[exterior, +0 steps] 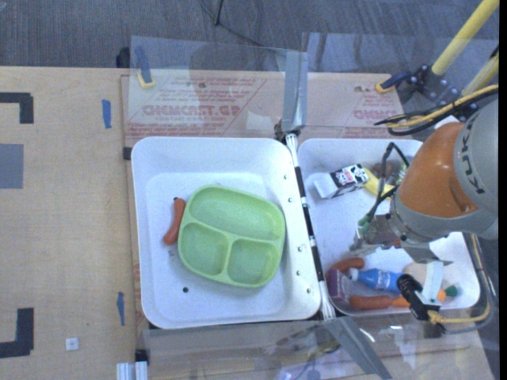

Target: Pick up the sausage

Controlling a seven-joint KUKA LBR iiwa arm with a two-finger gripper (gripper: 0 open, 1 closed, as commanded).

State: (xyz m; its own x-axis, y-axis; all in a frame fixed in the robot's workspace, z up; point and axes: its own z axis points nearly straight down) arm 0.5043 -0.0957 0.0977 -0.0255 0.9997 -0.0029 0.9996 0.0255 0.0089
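Note:
An orange-red sausage (173,220) lies in the left bin (150,172), tucked against the left edge of a green divided plate (231,234). My gripper (371,233) hangs over the middle of the right bin (317,153), far to the right of that sausage, with the orange-banded wrist above it. Just below the gripper lie a short red sausage-like piece (346,264) and a longer orange-red one (372,301) near the bin's front wall. I see nothing held between the fingers.
The right bin also holds a white and black packet (344,178) with a yellow item (372,182) beside it, a blue and white bottle (379,279) and a dark red pouch (337,285). A ridge (305,228) divides the two bins.

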